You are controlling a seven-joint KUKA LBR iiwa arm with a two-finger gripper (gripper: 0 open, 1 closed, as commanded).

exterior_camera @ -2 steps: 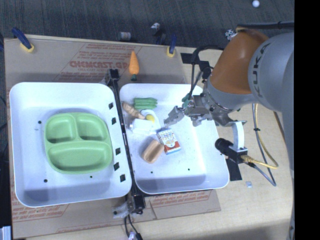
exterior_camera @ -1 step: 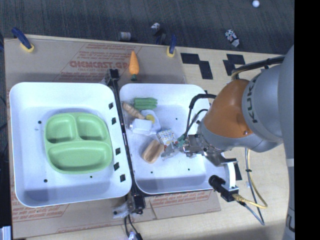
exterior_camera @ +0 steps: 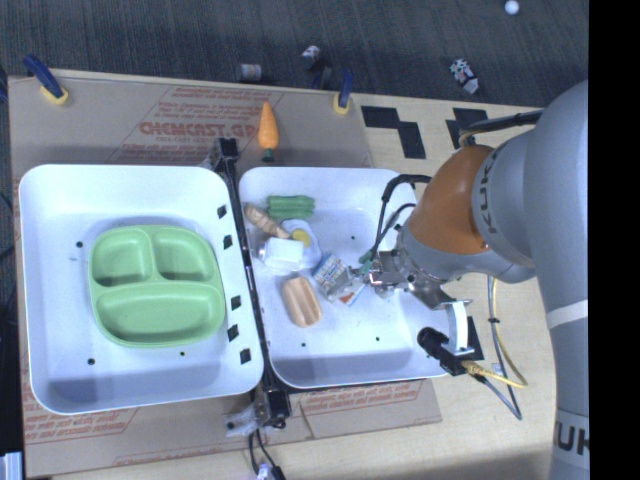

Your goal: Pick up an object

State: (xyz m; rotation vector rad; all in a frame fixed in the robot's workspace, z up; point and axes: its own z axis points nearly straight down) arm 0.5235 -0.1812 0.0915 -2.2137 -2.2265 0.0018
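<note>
- Camera view, looking down on bench at a slant.
- Left bin (exterior_camera: 50,298): white, shallow; holds green tray (exterior_camera: 155,285) with three compartments, lying flat near bin centre.
- Right bin (exterior_camera: 330,363): white, shallow, just beside left bin; holds a cluster of small objects in its left half.
- Green item (exterior_camera: 290,206): oblong, near far wall of right bin.
- Tan stick (exterior_camera: 262,219): lying at a slant just below and left of green item.
- White block (exterior_camera: 282,253): near bin's left wall, touching a round white piece with yellow centre (exterior_camera: 300,235).
- Bun (exterior_camera: 301,300): tan-orange, oblong, lying below white block, apart from bin wall.
- Clear wrapper (exterior_camera: 333,276): crumpled, bluish with a red spot, just right of bun and beside gripper.
- Gripper (exterior_camera: 375,273): low over right bin's middle, at end of grey arm (exterior_camera: 530,198) with orange band (exterior_camera: 450,208); tip just beside wrapper; whether fingers clenched or released cannot be told, nor whether anything is between them.
- Cables (exterior_camera: 390,213): black, looping from wrist over right bin's far right part.
- Carrot (exterior_camera: 267,126): orange, on cardboard (exterior_camera: 170,118) beyond the bins, well apart from gripper.
- Blue clamps (exterior_camera: 45,78): on cardboard's far edge, one at left corner, another (exterior_camera: 345,90) near carrot.
</note>
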